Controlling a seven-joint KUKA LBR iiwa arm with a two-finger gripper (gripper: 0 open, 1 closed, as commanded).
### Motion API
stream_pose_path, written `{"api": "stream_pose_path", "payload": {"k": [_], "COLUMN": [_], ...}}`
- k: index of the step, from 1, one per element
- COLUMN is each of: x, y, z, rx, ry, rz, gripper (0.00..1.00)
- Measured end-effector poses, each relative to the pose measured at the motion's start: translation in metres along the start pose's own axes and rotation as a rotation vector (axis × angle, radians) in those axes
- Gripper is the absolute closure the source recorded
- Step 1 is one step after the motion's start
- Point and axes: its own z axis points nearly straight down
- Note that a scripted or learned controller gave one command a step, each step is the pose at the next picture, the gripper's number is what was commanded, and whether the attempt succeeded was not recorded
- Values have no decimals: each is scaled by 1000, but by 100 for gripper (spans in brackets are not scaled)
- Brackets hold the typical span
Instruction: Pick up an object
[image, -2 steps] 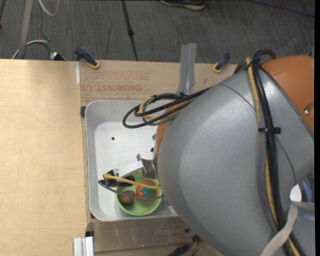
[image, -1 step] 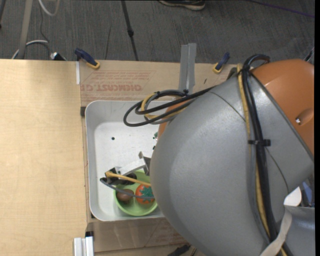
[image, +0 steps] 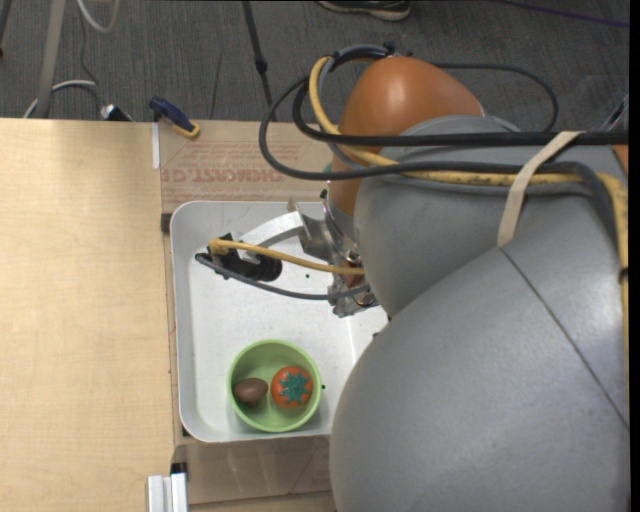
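Orange ball (image: 292, 387), green mark on top, sits inside the green bowl (image: 275, 347) right beside a brown egg-shaped object (image: 250, 390), and the bowl rests at the near end of the white bin (image: 225, 320), toward the bottom of the view. Over the bin's right side hangs the gripper (image: 346, 294), apart from the bowl and holding nothing I can see. It's tucked under the big grey arm (image: 480, 350), so open or closed, I can't tell.
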Motion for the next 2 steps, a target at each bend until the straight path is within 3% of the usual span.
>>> {"api": "stream_pose_path", "payload": {"k": [1,2], "x": [63,26], "y": [-33,51], "z": [-33,-65], "rx": [0,0], "ry": [-1,-5], "rz": [21,-271], "gripper": [100,100]}}
